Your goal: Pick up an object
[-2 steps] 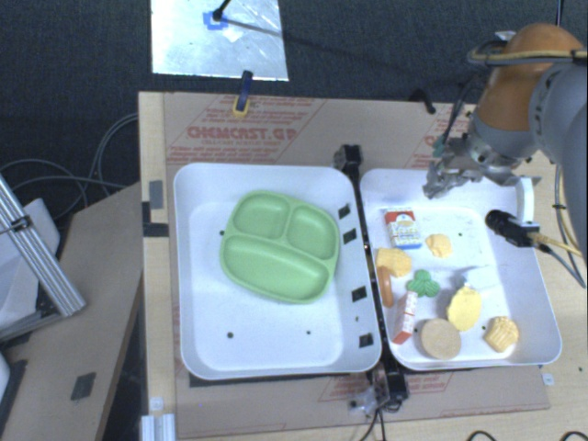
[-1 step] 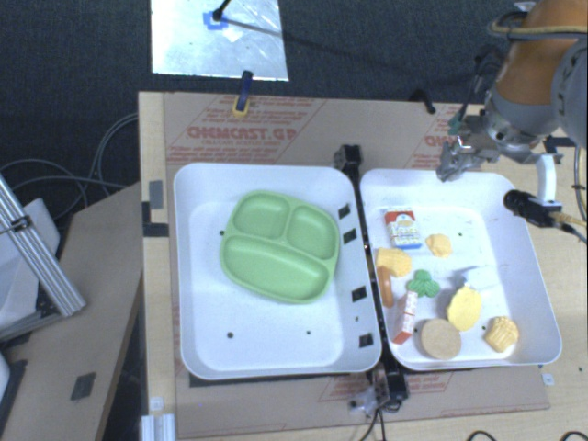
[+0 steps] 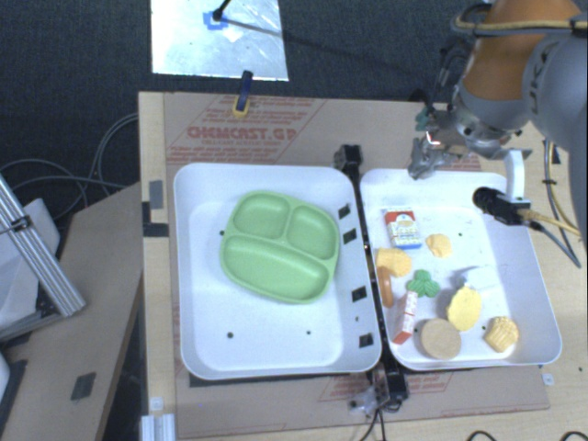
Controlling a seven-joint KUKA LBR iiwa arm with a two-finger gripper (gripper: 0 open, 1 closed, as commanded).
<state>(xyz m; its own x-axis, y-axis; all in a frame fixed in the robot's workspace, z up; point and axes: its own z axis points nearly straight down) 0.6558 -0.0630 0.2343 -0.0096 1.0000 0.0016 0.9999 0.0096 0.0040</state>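
The gripper [image 3: 424, 166] hangs over the far edge of the right bin [image 3: 533, 274], carrying nothing. Nearest it, just toward the camera, lies a small red-and-white carton [image 3: 401, 228], with a yellow piece [image 3: 438, 244] beside that. Further from the gripper lie a green toy [image 3: 422, 282], a round tan disc [image 3: 440, 339] and a yellow ridged piece [image 3: 501, 333]. To the gripper's left, the other bin [image 3: 202, 338] holds 1 green divided plate [image 3: 279, 246].
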